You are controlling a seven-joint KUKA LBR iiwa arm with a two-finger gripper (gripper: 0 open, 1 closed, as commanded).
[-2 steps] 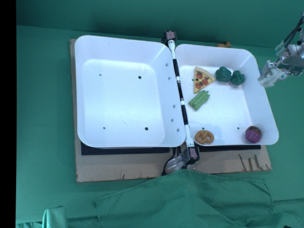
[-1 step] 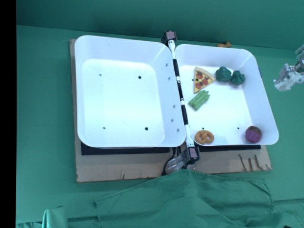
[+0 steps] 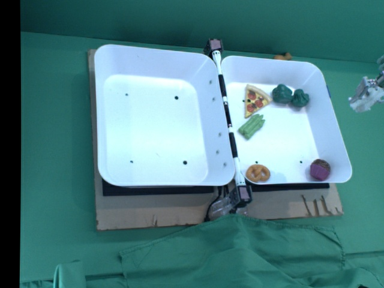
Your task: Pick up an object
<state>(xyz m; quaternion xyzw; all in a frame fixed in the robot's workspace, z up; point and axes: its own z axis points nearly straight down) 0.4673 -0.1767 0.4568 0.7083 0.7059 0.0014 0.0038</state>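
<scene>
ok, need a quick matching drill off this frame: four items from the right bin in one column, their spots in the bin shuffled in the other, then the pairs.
Items:
1. pizza slice
2. pretzel
3. purple toy
4. green bundle

Spots in the right bin:
A. near right corner
B. by the divider, mid-length
C. near left corner, by the divider
D. far half, just left of the two dark green pieces

Pairs: 1-D, 2-C, 3-A, 4-B
</scene>
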